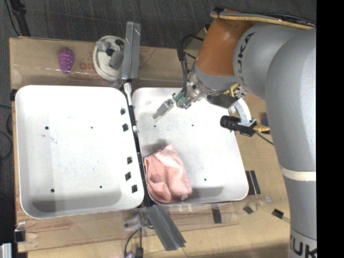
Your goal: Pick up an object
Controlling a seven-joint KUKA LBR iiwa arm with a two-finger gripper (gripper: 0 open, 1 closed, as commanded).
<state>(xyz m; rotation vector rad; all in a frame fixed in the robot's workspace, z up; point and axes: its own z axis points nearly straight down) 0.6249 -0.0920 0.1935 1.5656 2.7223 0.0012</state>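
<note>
A purple toy [66, 59] lies on the table [37, 47] behind the left bin [70, 144]. In the right bin [215, 155], a pink cloth [167, 174] lies against the near-left wall, floor bare around. The claw [163, 109] hovers well behind it; I cannot tell its grip.

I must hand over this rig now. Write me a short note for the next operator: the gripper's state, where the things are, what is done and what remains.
Gripper: over the far part of the right bin, with nothing between its fingers. Whether they are open or shut is not clear from this view.
Things: the pink cloth lies crumpled in the right bin, at its near edge beside the divider, apart from the gripper. A purple grape-like object and a white coil sit on the bench behind the left bin.
Done: no pick yet.
Left: likely move toward the cloth, descend, grasp and lift it.
</note>
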